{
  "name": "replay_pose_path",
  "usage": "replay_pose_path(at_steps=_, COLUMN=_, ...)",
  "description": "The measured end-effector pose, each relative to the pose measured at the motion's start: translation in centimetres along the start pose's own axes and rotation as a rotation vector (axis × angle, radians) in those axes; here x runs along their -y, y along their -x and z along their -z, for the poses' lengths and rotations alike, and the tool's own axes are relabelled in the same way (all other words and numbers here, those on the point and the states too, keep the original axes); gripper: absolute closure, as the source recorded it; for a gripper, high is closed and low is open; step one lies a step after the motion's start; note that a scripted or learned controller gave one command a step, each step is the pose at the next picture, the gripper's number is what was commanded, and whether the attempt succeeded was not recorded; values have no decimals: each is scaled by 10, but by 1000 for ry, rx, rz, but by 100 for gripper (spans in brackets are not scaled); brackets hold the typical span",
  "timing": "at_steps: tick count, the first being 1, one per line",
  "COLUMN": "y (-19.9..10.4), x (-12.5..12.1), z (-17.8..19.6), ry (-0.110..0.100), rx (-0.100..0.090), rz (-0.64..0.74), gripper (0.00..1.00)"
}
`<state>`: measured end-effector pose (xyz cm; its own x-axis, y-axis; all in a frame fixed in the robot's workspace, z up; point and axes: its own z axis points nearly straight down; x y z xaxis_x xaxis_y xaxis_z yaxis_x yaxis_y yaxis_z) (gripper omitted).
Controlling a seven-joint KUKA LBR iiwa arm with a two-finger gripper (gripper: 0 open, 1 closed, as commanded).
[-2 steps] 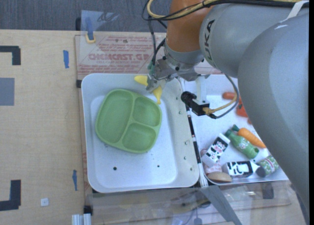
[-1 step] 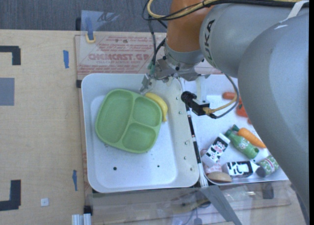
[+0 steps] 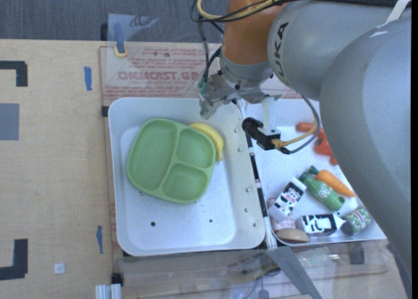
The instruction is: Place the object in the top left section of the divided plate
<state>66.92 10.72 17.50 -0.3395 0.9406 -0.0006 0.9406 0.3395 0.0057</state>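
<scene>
Green divided plate [image 3: 171, 159] lies in the left white bin [image 3: 130, 226], and we use it as our ref. Yellow banana-like object [image 3: 211, 136] sits at the plate's upper right edge, touching the rim, not in any section. Tool [image 3: 210, 103] hangs just above that object; we can't tell its state or whether it has hold of anything. Right of the plate, the 2nd bin [image 3: 339, 237] holds a carrot [image 3: 334, 182], green bottle [image 3: 324, 191] & small cartons [image 3: 289, 198].

I count two bins [image 3: 130, 226], one plate [image 3: 171, 159], one banana [image 3: 210, 137], two carrots [image 3: 334, 183], two bottles [image 3: 321, 190], two cartons [image 3: 288, 200].
</scene>
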Motion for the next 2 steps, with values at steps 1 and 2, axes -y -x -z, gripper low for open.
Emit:
replay_pose_path(at_steps=1, y=0, x=3, z=-27, ry=-6, rx=-2, rz=203, gripper=100)
replay_pose_path(at_steps=2, y=-14, x=68, z=-47, ry=-6, rx=-3, rz=424, gripper=100)
